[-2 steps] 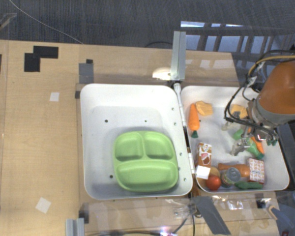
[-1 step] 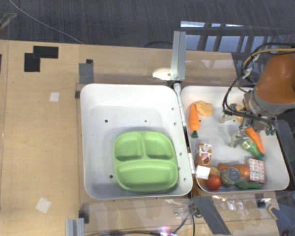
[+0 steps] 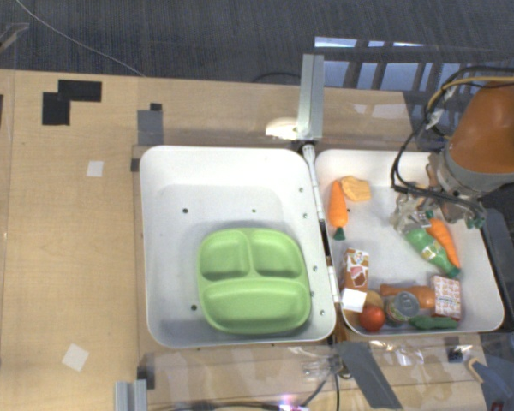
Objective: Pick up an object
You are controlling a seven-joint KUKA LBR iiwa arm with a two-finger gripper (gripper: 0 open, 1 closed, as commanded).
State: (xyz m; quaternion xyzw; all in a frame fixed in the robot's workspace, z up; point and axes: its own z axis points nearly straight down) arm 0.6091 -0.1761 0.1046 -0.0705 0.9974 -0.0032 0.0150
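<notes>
My gripper (image 3: 414, 215) hangs low in the right bin (image 3: 490, 311), under the grey wrist and the orange band. Its tip is just above the upper end of a green bottle (image 3: 427, 247). A small orange carrot (image 3: 446, 241) lies against the bottle's right side. A second carrot with a green top (image 3: 337, 206) lies along the bin's left wall, with a tan chip-like piece (image 3: 355, 189) beside it. I see nothing lifted off the bin floor.
Along the right bin's front lie a brown carton (image 3: 356, 270), a white cube (image 3: 353, 299), a red tomato (image 3: 373, 318), a can (image 3: 403, 306) and a red-and-white box (image 3: 446, 296). The left bin (image 3: 167, 191) holds a green divided plate (image 3: 253, 281).
</notes>
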